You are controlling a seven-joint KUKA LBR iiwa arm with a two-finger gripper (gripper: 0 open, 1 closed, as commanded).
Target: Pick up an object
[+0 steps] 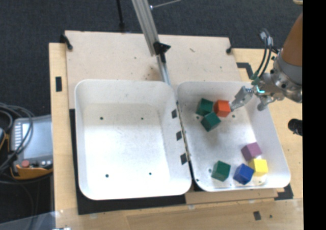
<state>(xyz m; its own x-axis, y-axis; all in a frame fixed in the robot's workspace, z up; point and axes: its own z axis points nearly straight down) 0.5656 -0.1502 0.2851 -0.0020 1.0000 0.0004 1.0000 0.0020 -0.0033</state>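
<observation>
**Arm reaching into the right bin beside the orange cube**

The arm (288, 66) is coming in from the right, and most of it is being cut off by the frame edge; only the wrist, some cables and the jaws are showing. The jaws (249, 99) are hanging over the upper part of the right bin (270, 137). One grey finger (239, 99) is slanting down toward the orange cube (222, 107), its tip sitting just beside that cube's right side. The second finger is lying further right, near the bin's rim, and looks apart from the first, so the jaws are appearing spread, with nothing showing between them. Whether the near fingertip is actually touching the cube is hard to make out.

The orange cube is resting in the right bin's upper half, pressed close to two dark green cubes: one (205, 106) just to its left and one (210, 121) tilted just below. Whether they are touching one another cannot be told.

Along the bin's lower edge a third green cube (221, 170), a blue cube (243, 173), a yellow cube (260, 166) and a purple cube (251, 150) are clustering together. The yellow cube is partly hiding behind the blue one.

The left bin (86, 137) is sitting beside it on the table (117, 50). A metal pole (142, 9) is rising from between the bins and leaving the frame at the top.
</observation>
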